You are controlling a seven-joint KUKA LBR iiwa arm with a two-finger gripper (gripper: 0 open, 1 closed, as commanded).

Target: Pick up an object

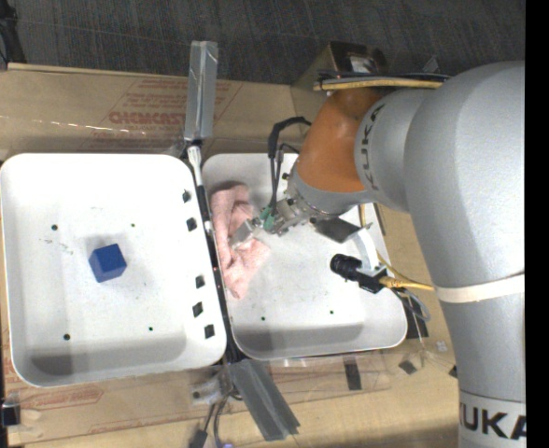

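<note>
A crumpled pink cloth (pixel 233 241) lies along the left wall of the right bin (pixel 302 329). My gripper (pixel 253 228) reaches in from the right and sits low over the cloth's right edge, its pale fingers touching the fabric. A blue cube (pixel 107 261) rests in the left bin (pixel 32 194), far from the gripper. The wrist and the orange band hide the bin's upper right part.
A metal divider strip (pixel 200 91) runs between the two bins, with black clips along the shared wall. Cardboard lies under the bins. The big grey arm covers the right side of the view.
</note>
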